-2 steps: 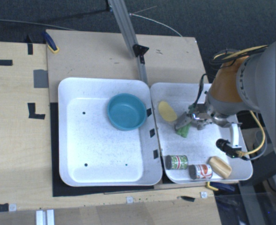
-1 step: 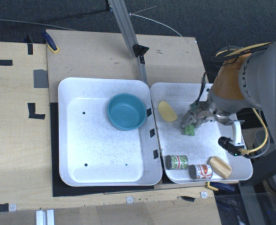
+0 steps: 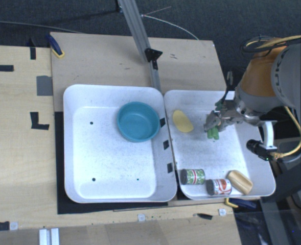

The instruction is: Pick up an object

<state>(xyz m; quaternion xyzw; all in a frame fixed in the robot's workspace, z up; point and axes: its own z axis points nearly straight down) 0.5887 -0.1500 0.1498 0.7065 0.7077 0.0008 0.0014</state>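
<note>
My gripper [image 3: 212, 125] hangs low over the upper middle of the right bin [image 3: 201, 154], reaching in from the right. A small green object [image 3: 213, 133] sits right at its fingertips; whether it is between them cannot be made out. A yellow lemon-shaped object [image 3: 182, 121] lies to the gripper's left. Along the right bin's front edge lie a green can [image 3: 192, 176], a red and white can [image 3: 219, 187] and a tan bread-like block [image 3: 240, 181]. A blue bowl [image 3: 138, 121] rests in the left bin [image 3: 89, 152], near its upper right.
A slanted metal pole [image 3: 140, 32] comes down from the top to the gap between the bins. The arm's grey and orange body [image 3: 268, 86] and cables [image 3: 273, 149] crowd the right bin's right side. Black tape marks [image 3: 35, 120] lie on the bench at left.
</note>
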